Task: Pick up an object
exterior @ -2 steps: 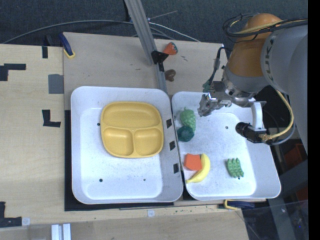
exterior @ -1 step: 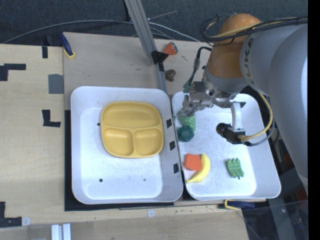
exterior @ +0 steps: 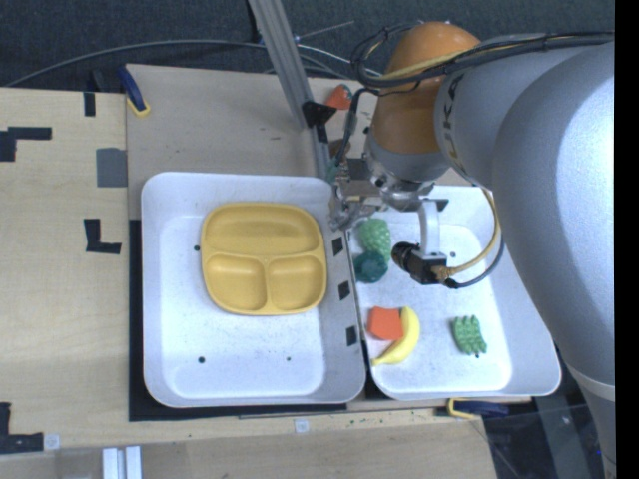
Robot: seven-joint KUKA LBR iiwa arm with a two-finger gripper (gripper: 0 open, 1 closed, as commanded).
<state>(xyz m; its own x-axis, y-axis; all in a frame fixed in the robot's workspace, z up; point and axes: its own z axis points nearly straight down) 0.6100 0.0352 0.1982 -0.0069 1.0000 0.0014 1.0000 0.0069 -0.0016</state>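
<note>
Two bins sit side by side on the counter (exterior: 60,267). The left bin (exterior: 170,367) just has a yellow tray (exterior: 265,257) lying flat, probably parked there as clutter. The right bin (exterior: 519,367) holds the small stuff: a green lump (exterior: 375,236) with a teal ball (exterior: 370,266) touching it near the divider, an orange block (exterior: 384,322) tucked against a banana (exterior: 403,339), and a green brick (exterior: 468,334) off on its own.

The arm (exterior: 499,118) comes in from the right, wrist bent down over the top left corner of the right bin. The pincer (exterior: 351,203) hangs just above the green lump, so I'd guess that's the target. Can't tell how the pincer is set from here, too much cable and bracket in the way. Nothing looks lifted yet.
</note>
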